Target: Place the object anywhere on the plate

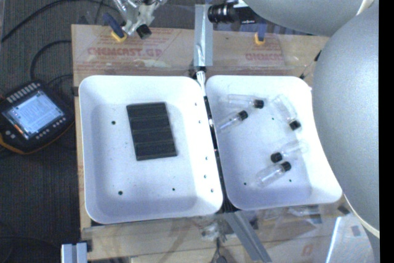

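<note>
The small clear glass vial with a black cap [132, 12] hangs tilted in the gripper [140, 0], whose fingers are closed on its clear body, the cap pointing down and to the right. We see it high over the far edge of the wooden bench board [92, 49], beyond the far wall of the left white bin [86, 132] and just beside a blue and yellow clamp [114, 24]. It is well apart from the dark ribbed rectangular plate [151, 130], which lies flat near the middle of that bin. We judge that the placing is not yet done and that the vial must first be carried nearer, over the plate. If the fingers let go too early, the vial would fall on the board or on the bin's white floor. The grip seems to be near one end of the glass, so the vial could slip or swing when the arm moves. Since the vial is round, it may also roll off the plate, above all if it is dropped from high or lands across the ribs. The other capped vials [243, 114] in the right white bin [258, 80] lie far from this path.
</note>
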Tool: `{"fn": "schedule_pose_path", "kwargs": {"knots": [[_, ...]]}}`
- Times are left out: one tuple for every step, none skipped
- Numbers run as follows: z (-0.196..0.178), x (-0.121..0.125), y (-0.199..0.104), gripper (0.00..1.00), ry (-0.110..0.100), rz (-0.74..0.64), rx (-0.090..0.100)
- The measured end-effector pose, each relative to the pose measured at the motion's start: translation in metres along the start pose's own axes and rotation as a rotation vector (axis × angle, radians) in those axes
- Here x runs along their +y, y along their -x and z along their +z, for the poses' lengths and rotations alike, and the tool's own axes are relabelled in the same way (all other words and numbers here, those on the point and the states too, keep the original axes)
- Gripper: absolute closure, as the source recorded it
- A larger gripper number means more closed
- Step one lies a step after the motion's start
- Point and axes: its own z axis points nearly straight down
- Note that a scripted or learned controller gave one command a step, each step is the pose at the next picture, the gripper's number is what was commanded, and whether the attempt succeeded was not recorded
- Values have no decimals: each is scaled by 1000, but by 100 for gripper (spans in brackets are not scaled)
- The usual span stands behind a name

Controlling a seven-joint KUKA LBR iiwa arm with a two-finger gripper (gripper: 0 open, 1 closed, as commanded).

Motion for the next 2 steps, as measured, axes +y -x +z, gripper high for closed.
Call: {"fn": "schedule_pose_path", "kwargs": {"knots": [[-9, 1, 0, 100, 1, -1, 0], [-18, 1, -1, 100, 2, -1, 1]]}}
